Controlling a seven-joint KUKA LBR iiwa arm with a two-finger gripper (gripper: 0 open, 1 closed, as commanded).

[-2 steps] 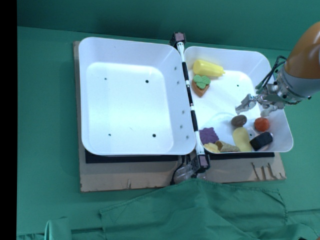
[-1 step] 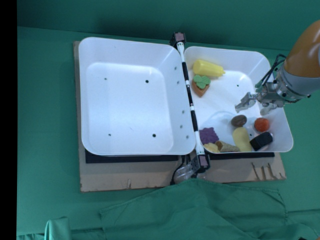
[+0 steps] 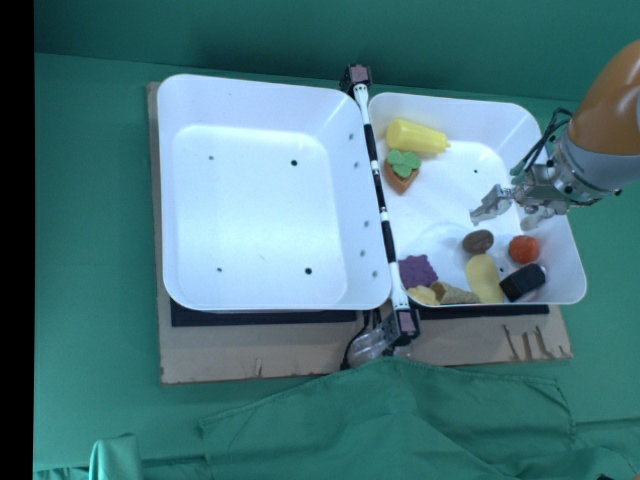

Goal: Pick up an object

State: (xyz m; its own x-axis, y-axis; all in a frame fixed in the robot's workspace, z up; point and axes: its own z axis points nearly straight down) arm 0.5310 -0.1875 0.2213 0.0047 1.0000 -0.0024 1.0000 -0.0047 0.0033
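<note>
Hand (image 3: 505,204) hung over the right bin (image 3: 455,118), near its right wall, fingers apart, nothing between them. Below the hand, close together: brown lump (image 3: 477,241), red-orange ball (image 3: 523,249), yellow piece (image 3: 484,277), black block (image 3: 523,282). Along the front wall, near the divider: purple piece (image 3: 417,269), beside it a tan piece (image 3: 452,294). At the back, well apart from the hand: yellow corn (image 3: 417,137), touching it a carrot with green top (image 3: 401,170). Left bin (image 3: 260,183) alongside on the counter (image 3: 90,218).
</note>
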